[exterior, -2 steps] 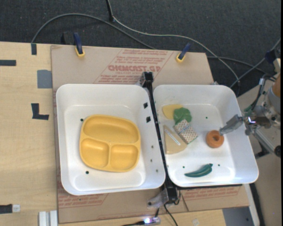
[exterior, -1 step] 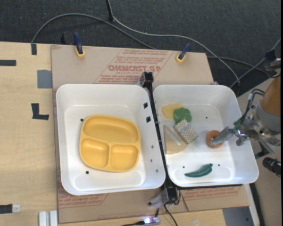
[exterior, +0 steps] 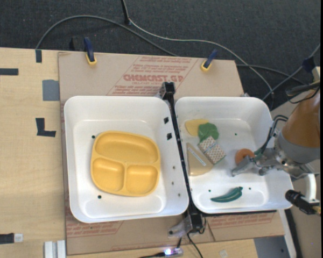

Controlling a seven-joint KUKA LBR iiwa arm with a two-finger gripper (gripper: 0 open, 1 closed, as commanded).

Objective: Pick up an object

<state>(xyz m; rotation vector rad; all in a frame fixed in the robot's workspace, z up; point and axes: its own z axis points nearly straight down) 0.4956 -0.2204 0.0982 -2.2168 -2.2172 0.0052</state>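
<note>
The right bin [exterior: 258,109] holds several small objects. An orange round piece [exterior: 243,156] lies at its right side, and my gripper [exterior: 247,164] hangs low over the bin right beside it, touching or nearly touching it. A dark green pepper [exterior: 227,195] lies near the front wall. In the bin's left half, a green leafy piece [exterior: 208,130] rests on a pale yellow flat piece [exterior: 194,126]. Just below these are a checkered block [exterior: 211,149] and a beige wedge [exterior: 197,161]. The arm's orange band [exterior: 307,125] is at the bin's right rim.
The left bin [exterior: 75,144] holds a yellow divided plate [exterior: 126,162]. A black divider [exterior: 175,138] separates the two bins. Cables run across the dark floor behind the bench, and two clamps [exterior: 89,51] hold the cardboard sheet at the back.
</note>
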